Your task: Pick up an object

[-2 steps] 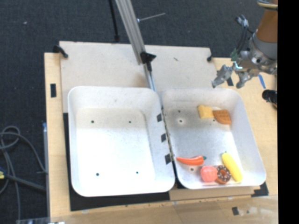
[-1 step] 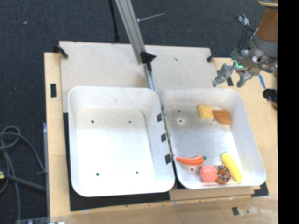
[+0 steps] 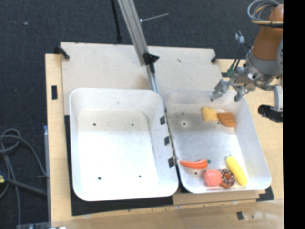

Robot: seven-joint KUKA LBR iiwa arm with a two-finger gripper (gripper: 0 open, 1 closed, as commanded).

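You are at the approach step: nothing is picked up yet. Your gripper (image 3: 228, 92) hangs over the far rim of the right bin (image 3: 255, 142), its two fingers spread apart with nothing between them.

The nearest things are the yellow block (image 3: 208, 114) and the orange-brown piece (image 3: 227, 119), lying side by side and touching or nearly so on the bin floor just below the gripper. Take the yellow block as your target. Its long axis looks to run roughly across the bin, left to right, though it is short and stubby, so the direction is weak.

I judge the next move calls for shifting inward over the block, lowering straight down, and closing across its short side. Watch the neighbour: a finger could land on it.

Near the front wall lie a red pepper (image 3: 194, 164), a pink ball (image 3: 213, 177), a dark ring (image 3: 228, 178) and a banana (image 3: 236, 170).
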